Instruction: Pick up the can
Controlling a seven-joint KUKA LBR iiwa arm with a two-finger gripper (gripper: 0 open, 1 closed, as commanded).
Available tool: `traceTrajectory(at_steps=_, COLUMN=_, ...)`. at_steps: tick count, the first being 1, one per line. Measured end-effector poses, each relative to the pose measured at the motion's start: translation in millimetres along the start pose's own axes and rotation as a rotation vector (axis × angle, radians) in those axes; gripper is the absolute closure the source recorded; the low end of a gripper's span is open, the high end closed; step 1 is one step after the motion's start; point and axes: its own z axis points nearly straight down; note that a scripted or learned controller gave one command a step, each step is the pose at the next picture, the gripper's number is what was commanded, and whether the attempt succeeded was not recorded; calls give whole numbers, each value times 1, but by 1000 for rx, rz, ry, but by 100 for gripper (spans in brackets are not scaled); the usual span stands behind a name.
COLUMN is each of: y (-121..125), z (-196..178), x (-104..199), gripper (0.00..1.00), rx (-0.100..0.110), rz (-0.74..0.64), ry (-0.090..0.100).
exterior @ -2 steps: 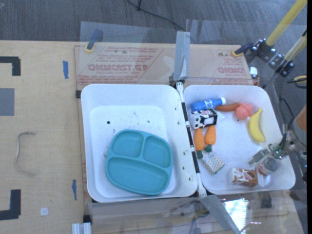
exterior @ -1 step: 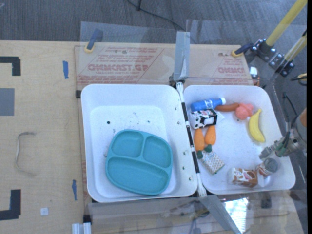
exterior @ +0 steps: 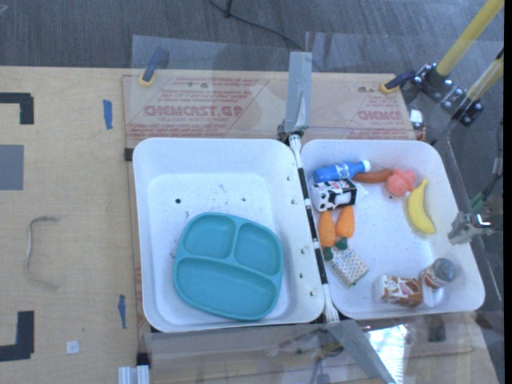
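1. On the worktop, two shallow white bins stand side by side: the left bin (exterior: 152,166) and the right bin (exterior: 456,174), which touch along their inner rims.
2. A teal divided plate (exterior: 230,266) lies in the left bin, toward the front, with three compartments.
3. The can (exterior: 439,274) is in the right bin, near the front right corner. Its round grey end faces up and its body looks brownish.
4. Just left of the can, and touching it, lies a brown and white package (exterior: 399,290). I cannot tell exactly what it is.
5. A yellow banana (exterior: 420,208) lies by the right wall of this bin, well behind the can.
6. At the back of the right bin are a blue bottle (exterior: 339,171) on its side, a brown sausage (exterior: 374,176) and a pink-orange ball (exterior: 399,184).
7. A black and white carton (exterior: 333,194) stands near the inner wall, with two orange carrots (exterior: 335,226) in front of it and a small patterned box (exterior: 349,267) further forward.
8. A grey metal part at the right rim seems to be the pincer (exterior: 466,227), beside the bin and apart from the can. I cannot tell if it is open or closed.
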Motion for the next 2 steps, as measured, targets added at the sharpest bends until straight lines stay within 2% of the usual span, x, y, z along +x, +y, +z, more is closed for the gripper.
traceTrajectory(at_steps=1, y=0, z=0, x=0, gripper=0, rx=0, rz=0, ry=0)
traceTrajectory(at_steps=2, y=1, z=110, x=13, gripper=0, rx=0, rz=119, ry=8)
